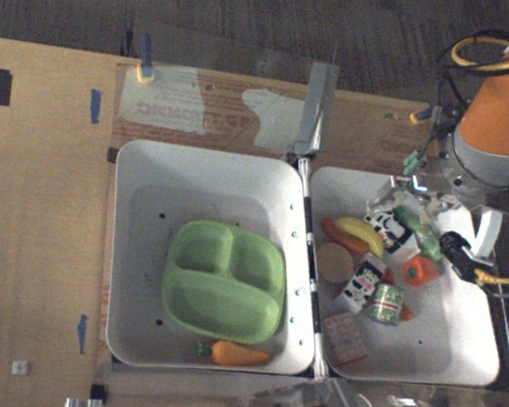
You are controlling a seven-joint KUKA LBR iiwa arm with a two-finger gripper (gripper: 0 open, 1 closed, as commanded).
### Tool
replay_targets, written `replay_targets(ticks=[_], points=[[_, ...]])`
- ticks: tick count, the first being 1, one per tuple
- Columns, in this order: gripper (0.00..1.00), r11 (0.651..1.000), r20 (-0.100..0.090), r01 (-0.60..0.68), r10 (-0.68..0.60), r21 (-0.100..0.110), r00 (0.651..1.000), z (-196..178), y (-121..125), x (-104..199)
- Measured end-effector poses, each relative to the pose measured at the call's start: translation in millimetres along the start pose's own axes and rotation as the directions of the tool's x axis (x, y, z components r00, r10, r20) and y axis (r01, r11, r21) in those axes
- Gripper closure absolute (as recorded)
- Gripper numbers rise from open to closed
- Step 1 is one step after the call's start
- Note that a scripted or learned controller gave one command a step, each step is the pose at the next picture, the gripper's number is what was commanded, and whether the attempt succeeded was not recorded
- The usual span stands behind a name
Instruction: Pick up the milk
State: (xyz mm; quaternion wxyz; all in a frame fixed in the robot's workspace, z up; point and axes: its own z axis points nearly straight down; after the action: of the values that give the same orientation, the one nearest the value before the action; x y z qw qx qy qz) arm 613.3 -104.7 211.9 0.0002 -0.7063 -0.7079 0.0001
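A small milk carton (362, 285) with black-and-white cow patches lies in the right bin (458, 350), near its middle, between a brown round piece (331, 262) and a green can (386, 304). A second cow-patterned object (384, 228) sits further back, next to a banana (362, 231). The grey and orange arm (501, 109) reaches in from the upper right. My gripper (405, 205) hangs low over the bin's back part, right above the second cow-patterned object and well apart from the carton in the middle.
Around the gripper the right bin also holds a red sausage (341, 235), a red-orange vegetable (419, 271), a green piece (429, 245) and a pink box (345, 338). In the left bin (145, 184) lie a green divided plate (223, 280) and a carrot (233, 354).
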Motion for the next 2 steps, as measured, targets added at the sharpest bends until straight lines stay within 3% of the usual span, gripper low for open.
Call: replay_targets(ticks=[1,2], points=[[0.0,0.997,0.001,0.076,-0.076,-0.003,0.997,-170.7,26.0,90.6],[0.0,0.965,0.0,0.261,-0.261,0.002,0.965,-63.9,52.9,163.3]])
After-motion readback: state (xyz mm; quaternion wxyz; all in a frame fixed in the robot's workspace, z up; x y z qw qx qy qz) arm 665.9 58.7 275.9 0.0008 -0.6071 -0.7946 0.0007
